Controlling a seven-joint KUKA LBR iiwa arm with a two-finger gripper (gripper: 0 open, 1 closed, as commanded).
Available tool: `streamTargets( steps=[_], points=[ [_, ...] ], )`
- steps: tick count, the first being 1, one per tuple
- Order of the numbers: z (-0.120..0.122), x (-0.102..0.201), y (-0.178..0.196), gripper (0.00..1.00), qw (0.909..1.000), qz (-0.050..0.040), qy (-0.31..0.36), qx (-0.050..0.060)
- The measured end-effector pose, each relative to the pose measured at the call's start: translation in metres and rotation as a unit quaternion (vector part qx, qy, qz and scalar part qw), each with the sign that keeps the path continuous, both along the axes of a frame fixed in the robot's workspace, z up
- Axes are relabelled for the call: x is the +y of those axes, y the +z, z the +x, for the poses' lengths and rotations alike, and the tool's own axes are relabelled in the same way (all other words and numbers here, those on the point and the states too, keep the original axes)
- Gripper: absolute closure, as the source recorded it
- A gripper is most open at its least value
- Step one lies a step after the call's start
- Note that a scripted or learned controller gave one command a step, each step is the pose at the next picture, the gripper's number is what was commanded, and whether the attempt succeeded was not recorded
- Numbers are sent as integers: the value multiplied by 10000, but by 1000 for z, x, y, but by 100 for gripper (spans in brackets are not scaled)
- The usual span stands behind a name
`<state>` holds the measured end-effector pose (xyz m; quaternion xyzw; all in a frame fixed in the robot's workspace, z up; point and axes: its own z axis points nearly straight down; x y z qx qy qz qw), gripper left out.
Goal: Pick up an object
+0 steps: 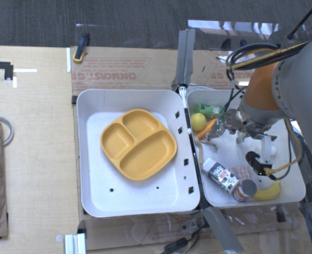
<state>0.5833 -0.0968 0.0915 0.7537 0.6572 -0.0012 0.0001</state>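
My gripper [229,134] hangs low over the right bin [288,192], in its upper middle. Its fingers stand apart, with nothing between them. The left fingertip [215,133] is right next to an orange carrot [205,128], which lies beside a yellow lemon [198,121] and a green packet [209,110] in the bin's far left corner. Along the near side lie a small printed carton [221,175], a can [242,190] on its side and a banana [267,191]. The arm hides part of the bin's right side.
The left bin [92,157] holds a yellow divided plate [138,143]. A raised rim [190,142] separates the two bins. Black cables [259,165] loop from the wrist down over the right bin. Brown cardboard [124,67] lies behind the bins.
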Motion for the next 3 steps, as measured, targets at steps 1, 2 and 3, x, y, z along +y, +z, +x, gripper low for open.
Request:
streamTargets(
  steps=[1,2,3],
  points=[
    [0,-1,9,100,10000,-9,11,5],
    [-52,-54,0,100,9944,4,-1052,8],
    [-46,-72,107,100,9992,-1,-406,-3]
  ],
)
